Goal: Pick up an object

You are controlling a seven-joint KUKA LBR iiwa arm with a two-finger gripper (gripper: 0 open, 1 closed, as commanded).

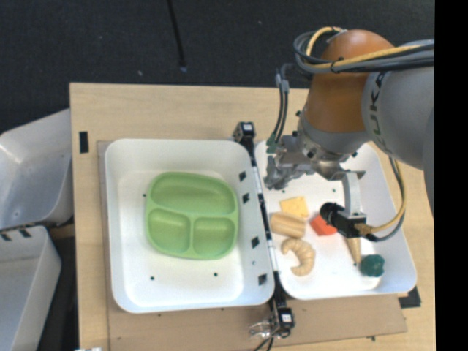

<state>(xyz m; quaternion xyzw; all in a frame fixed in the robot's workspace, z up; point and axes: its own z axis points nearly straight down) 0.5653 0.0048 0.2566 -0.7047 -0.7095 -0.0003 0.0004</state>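
Gripper (281,175) above crosswise bread roll (287,225)

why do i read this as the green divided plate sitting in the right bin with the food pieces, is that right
Not quite. The camera view shows the green divided plate in the left bin, alone. The food pieces, such as the croissant and cheese wedge, lie in the right bin.

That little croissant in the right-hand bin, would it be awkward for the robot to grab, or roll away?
The croissant looks like a moulded toy, so it is probably stiff and light. Its curved, lumpy shape lies flat on the bin floor, so it likely will not roll, though it might spin if nudged at one end. The bread roll lies just above it, which may crowd a grasp.
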